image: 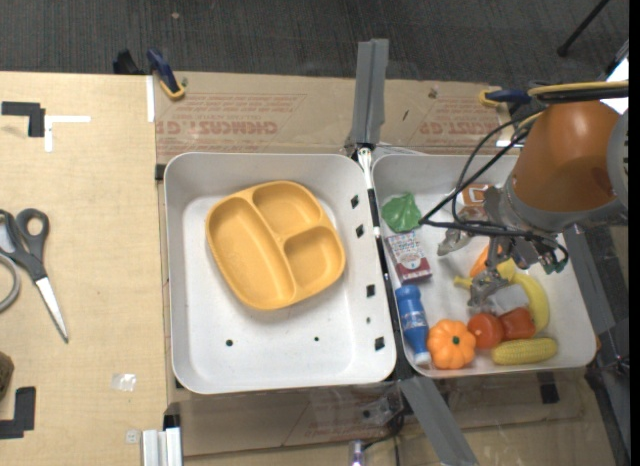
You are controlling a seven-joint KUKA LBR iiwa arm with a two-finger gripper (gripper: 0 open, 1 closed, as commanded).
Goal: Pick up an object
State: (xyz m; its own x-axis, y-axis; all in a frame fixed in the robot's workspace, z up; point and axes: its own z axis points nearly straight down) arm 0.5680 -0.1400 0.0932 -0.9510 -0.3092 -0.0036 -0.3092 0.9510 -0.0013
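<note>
Objects crowd the right bin (pixel 575 349): a green toy (pixel 402 212) near its far left corner, a small carton (pixel 408 257) and blue bottle (pixel 411 316) along the left wall, a pumpkin (pixel 451 343), tomato (pixel 486 330), corn cob (pixel 523 351) along the near edge, and a banana (pixel 534 296). The gripper (pixel 487 279) hangs just above the tomato; whether it is apart or together, I cannot tell. The left bin (pixel 190 354) holds a yellow divided plate (pixel 275 244)

floor (pixel 300 4): dark grey, perhaps carpet | bench (pixel 90 214): light wood | light: even
</note>
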